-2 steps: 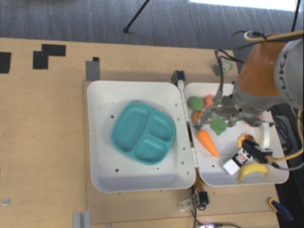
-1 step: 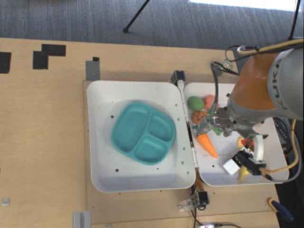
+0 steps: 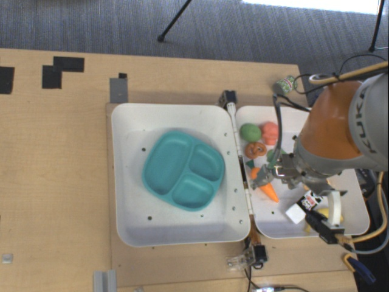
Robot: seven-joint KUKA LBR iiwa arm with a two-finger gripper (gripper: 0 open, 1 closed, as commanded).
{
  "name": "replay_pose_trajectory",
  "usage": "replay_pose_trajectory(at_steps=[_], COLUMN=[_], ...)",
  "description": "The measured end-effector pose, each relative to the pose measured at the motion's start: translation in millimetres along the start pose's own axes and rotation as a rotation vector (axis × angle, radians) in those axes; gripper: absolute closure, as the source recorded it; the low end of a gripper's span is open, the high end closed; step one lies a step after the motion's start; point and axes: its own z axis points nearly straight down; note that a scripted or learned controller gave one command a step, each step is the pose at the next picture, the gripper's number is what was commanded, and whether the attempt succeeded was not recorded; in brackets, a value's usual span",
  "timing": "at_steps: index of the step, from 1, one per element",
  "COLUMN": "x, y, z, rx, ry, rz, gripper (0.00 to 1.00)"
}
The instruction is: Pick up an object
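We see two white bins side by side on the bench. The left bin (image 3: 130, 224) holds a teal divided plate (image 3: 184, 170). The right bin (image 3: 267, 227) holds a cluster of small things: a green ball (image 3: 249, 131), a pink piece (image 3: 270, 132), a brown piece (image 3: 254, 149) and an orange carrot (image 3: 268, 191). The gripper (image 3: 275, 170) hangs just above the carrot, and we cannot tell its state.

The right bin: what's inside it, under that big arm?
In the right bin lie a green ball, a pinkish piece, a brown-orange piece and an orange carrot-like piece. The arm covers most of the rest, so anything beneath stays hidden.
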Motion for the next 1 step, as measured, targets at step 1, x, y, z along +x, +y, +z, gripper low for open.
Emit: replay_pose_trajectory(at_steps=[1], x=[-53.7], y=[-0.6], z=[53.4], rx=[0.001], ry=[-0.001], rz=[0.002], gripper=[0.00])
